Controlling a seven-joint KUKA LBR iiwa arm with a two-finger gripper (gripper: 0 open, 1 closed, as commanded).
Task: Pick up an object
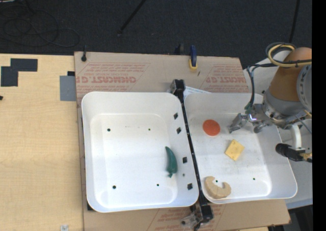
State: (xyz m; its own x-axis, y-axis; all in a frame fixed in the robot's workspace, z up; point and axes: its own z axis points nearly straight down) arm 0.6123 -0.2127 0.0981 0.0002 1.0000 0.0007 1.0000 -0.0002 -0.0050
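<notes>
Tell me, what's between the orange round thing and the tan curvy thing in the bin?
In the camera view, the yellow block lies roughly between the orange disc and the tan curved piece, a little to their right.

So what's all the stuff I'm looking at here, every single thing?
Bins: 2, white, side by side on cardboard; left bin, right bin.
Green toy: 1, dark green, left bin, near its right wall.
Red disc: 1, orange-red, right bin, upper left.
Yellow block: 1, yellow, right bin, middle.
Tan ring: 1, beige, curved, right bin, front left corner.
Cardboard: 1 sheet, brown, under the bins.
Clamp: 1, blue and yellow, cardboard's far edge.
Arm: 1, grey with orange band, at right.
Gripper: 1, metal, over the right bin, right of the red disc.
</notes>
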